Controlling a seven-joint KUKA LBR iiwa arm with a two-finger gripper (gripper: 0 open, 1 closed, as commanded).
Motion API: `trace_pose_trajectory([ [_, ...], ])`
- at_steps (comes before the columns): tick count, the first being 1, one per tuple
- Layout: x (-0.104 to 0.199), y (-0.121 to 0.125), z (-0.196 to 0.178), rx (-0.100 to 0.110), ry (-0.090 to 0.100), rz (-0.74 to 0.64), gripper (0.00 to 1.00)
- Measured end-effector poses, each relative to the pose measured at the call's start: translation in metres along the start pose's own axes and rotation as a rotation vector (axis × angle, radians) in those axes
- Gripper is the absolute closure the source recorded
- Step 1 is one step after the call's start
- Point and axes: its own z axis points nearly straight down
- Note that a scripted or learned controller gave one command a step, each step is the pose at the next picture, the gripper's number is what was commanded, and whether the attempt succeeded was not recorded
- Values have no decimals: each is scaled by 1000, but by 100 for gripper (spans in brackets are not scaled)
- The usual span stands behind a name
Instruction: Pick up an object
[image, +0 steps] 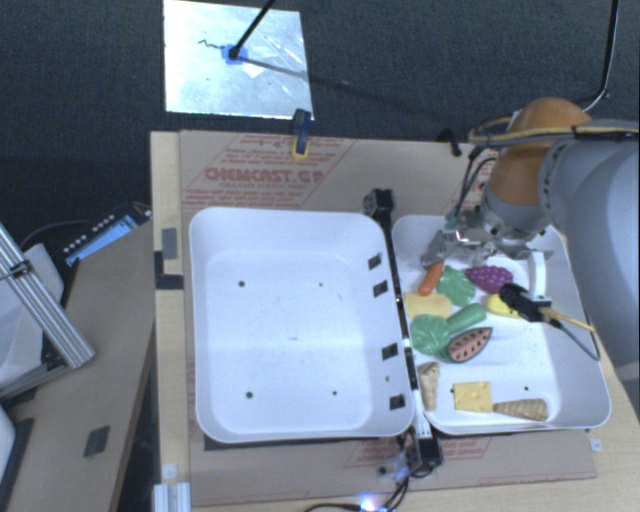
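The claw (452, 243), its grip state impossible to tell, hangs low over the carrot (431, 279) at the right bin's (575, 395) far-left end; the approach step appears underway, requiring final descent and closure.

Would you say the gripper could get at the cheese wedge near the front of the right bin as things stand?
Probably yes: the cheese wedge lies flat with bare bin floor around it, and nothing sits on top; the gripper is at the bin's far end.

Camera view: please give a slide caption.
The claw hangs over toy food in the right bin, above a carrot.
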Motion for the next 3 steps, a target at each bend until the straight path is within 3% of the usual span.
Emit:
trace_pose_trajectory([
  [1, 2, 2, -15, -4, 0, -4, 100],
  [2, 51, 2, -109, -6, 2, -8, 100],
  [3, 121, 0, -107, -2, 2, -11, 100],
])
